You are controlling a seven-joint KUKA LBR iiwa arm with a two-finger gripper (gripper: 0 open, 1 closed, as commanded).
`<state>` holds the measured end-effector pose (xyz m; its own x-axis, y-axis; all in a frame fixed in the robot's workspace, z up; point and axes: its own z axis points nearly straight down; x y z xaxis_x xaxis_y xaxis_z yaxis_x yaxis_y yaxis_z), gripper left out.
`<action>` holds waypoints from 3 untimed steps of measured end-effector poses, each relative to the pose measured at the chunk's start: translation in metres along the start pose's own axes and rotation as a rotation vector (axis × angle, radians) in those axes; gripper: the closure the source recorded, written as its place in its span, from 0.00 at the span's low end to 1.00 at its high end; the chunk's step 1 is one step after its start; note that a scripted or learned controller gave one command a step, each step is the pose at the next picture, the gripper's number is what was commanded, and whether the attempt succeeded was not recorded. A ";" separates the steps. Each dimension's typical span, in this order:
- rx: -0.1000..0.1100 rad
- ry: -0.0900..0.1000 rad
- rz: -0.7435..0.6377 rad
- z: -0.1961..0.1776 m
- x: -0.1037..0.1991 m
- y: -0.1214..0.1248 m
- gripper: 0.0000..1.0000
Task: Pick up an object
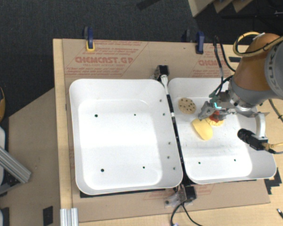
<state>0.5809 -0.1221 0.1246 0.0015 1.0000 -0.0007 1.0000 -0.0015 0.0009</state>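
Gripper (214, 111) hangs low in the right white bin (226, 166), just above the yellow wedge-shaped object (203, 129); grip unreadable.

Two shallow bins sit side by side on a board (132, 53) that covers the bench. The left bin (122, 135) and the right bin (226, 164) touch along their inner edges. In the right bin, a cookie (187, 106) lies near the inner edge, toward the back. Just in front of it and slightly to its right lies a wedge-shaped item (203, 129). The arm (254, 76) reaches in from the right, over the back of the right bin, and its gripper (216, 111) is low, right of the cookie and just behind the wedge-shaped item. Two clamps (89, 38) sit on the board's back edge.
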 end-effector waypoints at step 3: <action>0.001 0.001 0.000 0.011 -0.001 -0.033 0.00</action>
<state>0.5480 -0.1233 0.1137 0.0015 1.0000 0.0000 1.0000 -0.0015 0.0000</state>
